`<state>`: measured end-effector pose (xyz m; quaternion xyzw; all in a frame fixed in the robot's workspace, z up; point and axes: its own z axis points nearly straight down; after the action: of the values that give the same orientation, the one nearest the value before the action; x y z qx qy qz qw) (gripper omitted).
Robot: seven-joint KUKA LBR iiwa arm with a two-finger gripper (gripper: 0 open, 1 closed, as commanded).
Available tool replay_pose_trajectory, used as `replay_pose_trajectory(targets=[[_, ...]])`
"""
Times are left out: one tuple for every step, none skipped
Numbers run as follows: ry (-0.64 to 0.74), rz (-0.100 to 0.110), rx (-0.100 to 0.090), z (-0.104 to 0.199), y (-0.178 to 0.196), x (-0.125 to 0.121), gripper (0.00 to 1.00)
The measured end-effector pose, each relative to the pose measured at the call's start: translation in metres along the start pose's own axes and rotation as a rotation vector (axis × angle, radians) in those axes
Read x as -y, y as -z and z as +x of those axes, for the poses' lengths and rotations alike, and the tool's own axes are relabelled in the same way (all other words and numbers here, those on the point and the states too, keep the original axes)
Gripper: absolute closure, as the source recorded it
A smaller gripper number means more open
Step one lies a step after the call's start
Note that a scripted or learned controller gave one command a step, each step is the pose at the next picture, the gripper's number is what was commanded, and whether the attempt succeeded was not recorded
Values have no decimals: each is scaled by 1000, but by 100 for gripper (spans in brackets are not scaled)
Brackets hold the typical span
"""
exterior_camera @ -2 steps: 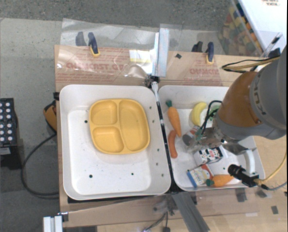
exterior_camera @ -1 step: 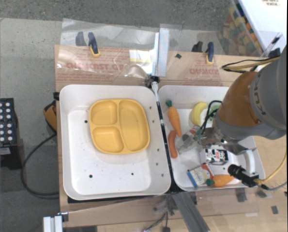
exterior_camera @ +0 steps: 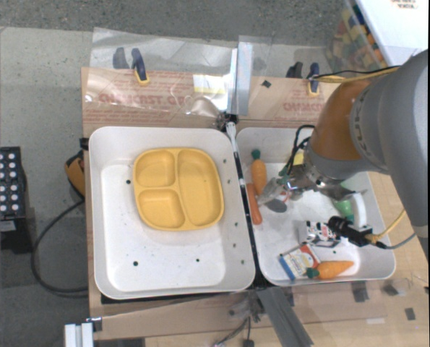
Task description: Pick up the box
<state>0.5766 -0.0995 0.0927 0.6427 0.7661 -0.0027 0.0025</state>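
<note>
One fixed overhead camera, slanting down over both white bins (exterior_camera: pixel 102 215).

Yellow, orange and white over pale wood

The left bin (exterior_camera: pixel 113 266) is white, speckled with a few dark dots, and carries a plain yellow divided tray (exterior_camera: pixel 178 188). The white right bin (exterior_camera: pixel 377 266) has orange carrots (exterior_camera: pixel 259 173) with green tops, and a small box (exterior_camera: pixel 295 260) in blue, white and red. The arm (exterior_camera: pixel 388 121) is grey with an orange band.

Arm (exterior_camera: pixel 388 114) cut off at right edge, hides right bin's (exterior_camera: pixel 377 266) far right corner. Gripper (exterior_camera: pixel 281 194) blurred; box (exterior_camera: pixel 295 261) print too small to read.
</note>
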Motion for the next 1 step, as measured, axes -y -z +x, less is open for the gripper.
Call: replay_pose_trajectory(targets=[[0, 3, 0, 0, 9, 0, 100]])
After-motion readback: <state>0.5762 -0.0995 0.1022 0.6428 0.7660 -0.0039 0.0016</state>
